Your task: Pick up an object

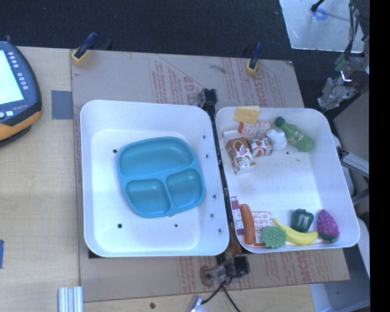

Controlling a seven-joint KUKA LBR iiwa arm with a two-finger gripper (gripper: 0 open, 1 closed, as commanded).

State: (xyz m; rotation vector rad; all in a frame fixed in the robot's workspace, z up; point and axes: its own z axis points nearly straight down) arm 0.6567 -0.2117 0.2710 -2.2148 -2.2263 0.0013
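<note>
Overhead view of the desk (32, 194) with two white bins.

The hand (338, 91) hangs off beyond the far corner of the right bin (335, 168), clear of every item; whether it is wide or narrow cannot be told. No object is held.

Candidates for picking lie in two clusters against the bin walls, leaving the middle floor bare. Nearest the hand are a green bottle (294, 136), a yellow cheese wedge (247, 114) and small cartons (241, 154). Farther from it are purple grapes (327, 226), a green pepper (302, 220), a banana (298, 237) and a sausage (247, 223).

Farthest off, the left bin (97, 174) carries a blue divided plate (160, 176), probably a receiving dish.

The bottle seems the readiest target.
</note>
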